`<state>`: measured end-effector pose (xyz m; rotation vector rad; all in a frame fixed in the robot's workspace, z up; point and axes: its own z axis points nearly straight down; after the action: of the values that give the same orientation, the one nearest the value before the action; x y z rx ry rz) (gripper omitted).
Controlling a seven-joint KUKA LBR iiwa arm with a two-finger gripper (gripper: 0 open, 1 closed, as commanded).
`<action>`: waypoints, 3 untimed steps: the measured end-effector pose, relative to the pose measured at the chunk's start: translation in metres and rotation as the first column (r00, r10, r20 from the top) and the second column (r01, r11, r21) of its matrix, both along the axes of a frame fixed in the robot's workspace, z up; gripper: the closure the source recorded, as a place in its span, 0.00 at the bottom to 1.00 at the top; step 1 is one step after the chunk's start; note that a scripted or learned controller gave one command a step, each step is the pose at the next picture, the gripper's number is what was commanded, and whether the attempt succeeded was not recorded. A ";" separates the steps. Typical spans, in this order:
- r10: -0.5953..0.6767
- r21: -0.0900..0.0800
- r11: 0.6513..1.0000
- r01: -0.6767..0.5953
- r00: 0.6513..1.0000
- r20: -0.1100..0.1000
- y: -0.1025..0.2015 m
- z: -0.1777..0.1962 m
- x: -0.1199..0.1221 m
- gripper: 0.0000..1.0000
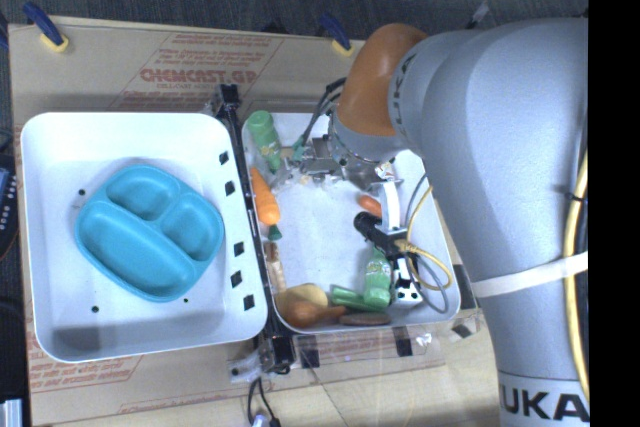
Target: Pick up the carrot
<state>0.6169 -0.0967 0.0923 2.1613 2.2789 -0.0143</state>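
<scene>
Left bin [45, 245]: blue tray [150, 230]. Right bin [325, 225]: carrot [265, 200] at left wall, green bottle [262, 135]. Gripper [318, 163] near bottle; claw state unclear. Cardboard-covered bench [150, 65].

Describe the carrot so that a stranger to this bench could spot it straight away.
Start at the right-hand shallow white bin, the one the grey arm reaches over. Along its left wall, below a pale green plastic bottle, lies a small tapered orange carrot. It is the slim orange piece with a green tip at its lower end; the other toys heap up at the bin's bottom edge.
</scene>
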 end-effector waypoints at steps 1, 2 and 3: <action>-0.191 0.005 0.982 0.191 0.982 -0.006 0.001 -0.001 -0.009 0.00; -0.526 0.004 0.851 0.526 0.851 -0.010 0.001 -0.002 -0.024 0.00; -0.519 0.005 0.855 0.519 0.855 -0.018 0.003 0.007 -0.024 1.00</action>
<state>0.5928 -0.0941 0.0996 2.7126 1.6228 -0.0209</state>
